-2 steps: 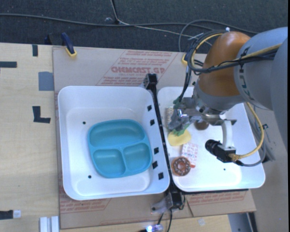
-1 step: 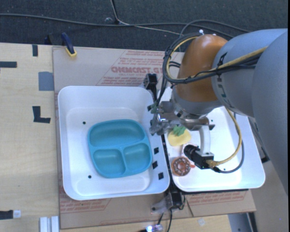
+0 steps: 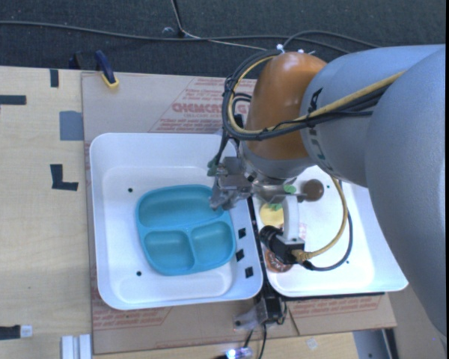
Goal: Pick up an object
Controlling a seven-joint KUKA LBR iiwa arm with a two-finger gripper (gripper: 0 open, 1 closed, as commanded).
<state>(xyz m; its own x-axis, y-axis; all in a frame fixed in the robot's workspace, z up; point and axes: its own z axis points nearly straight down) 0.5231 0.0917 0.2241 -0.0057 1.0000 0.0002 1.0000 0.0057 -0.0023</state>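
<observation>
Looking down from the camera view, the arm (image 3: 344, 118) reaches in from the right and hangs over the seam between the 2 white bins. The gripper (image 3: 224, 189) sits low at the right rim of the blue divided plate (image 3: 183, 230), which lies flat in the left bin (image 3: 108, 200). Whether it is closed cannot be told; the wrist hides it. The plate rests on the bin floor, so nothing looks lifted yet. The right bin (image 3: 359, 271) holds small items: a yellowish piece (image 3: 272, 215) and a brown one (image 3: 312, 191). The grasp and lift appear still to be done.
</observation>
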